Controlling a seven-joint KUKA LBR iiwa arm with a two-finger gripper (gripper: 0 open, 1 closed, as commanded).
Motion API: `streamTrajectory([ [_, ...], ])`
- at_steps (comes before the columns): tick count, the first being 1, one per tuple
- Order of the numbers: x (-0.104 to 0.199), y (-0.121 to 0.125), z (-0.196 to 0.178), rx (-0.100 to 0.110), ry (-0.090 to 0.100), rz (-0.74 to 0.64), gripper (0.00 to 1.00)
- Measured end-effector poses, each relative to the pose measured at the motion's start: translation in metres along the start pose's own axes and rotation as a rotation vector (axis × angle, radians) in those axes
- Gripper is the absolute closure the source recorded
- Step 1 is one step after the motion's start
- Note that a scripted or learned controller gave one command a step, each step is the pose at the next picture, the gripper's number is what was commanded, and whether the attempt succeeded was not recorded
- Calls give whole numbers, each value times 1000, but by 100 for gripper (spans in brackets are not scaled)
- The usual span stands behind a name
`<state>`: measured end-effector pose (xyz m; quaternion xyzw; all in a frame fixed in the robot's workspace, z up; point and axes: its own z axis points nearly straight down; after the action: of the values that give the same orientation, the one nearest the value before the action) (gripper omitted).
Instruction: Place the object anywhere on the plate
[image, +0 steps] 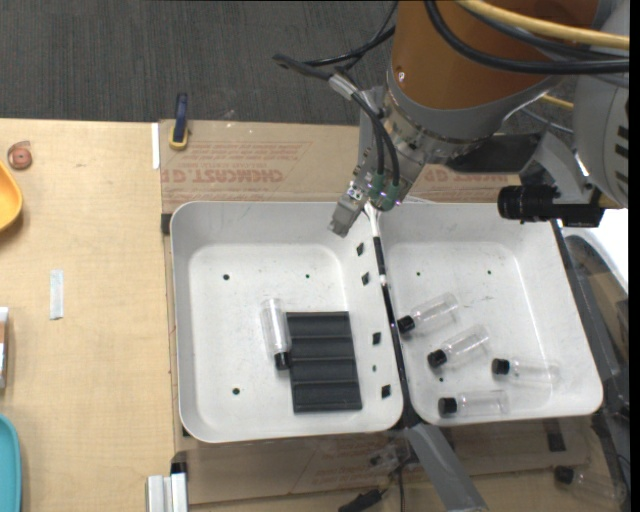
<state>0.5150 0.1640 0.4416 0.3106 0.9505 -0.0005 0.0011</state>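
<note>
A clear vial with a black cap (274, 333) lies in the left bin (200, 400), stretched lengthwise along the left edge of the dark ribbed plate (324, 362) and touching it or very nearly so; whether any part of it rests on the plate itself I cannot tell, but most of it seems to sit on the white floor just beside it. If this vial is the object meant, the placing looks at best half done, since it is at the plate's edge, not plainly on it. Four more clear vials with black caps (455, 350) lie scattered in the right bin (560, 330), well apart from the plate, and any of them could equally be the thing to fetch. The gripper (362, 205) hangs high above the wall shared by the two bins, near their far edge, with nothing visibly between its fingers; whether it is spread or closed cannot be made out from this angle, as cables and the wrist crowd it. I judge the step in hand to be travel between bins, not a grasp or release. The next move calls for a descent over a chosen vial, lined up across its narrow width so the round body does not roll away, then a carry to the middle of the plate.
</note>
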Motion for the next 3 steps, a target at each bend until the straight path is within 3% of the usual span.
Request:
streamTrajectory([
  [2, -97, 86, 1, 0, 0, -304, 100],
  [3, -109, 78, 0, -1, -1, -528, 100],
])
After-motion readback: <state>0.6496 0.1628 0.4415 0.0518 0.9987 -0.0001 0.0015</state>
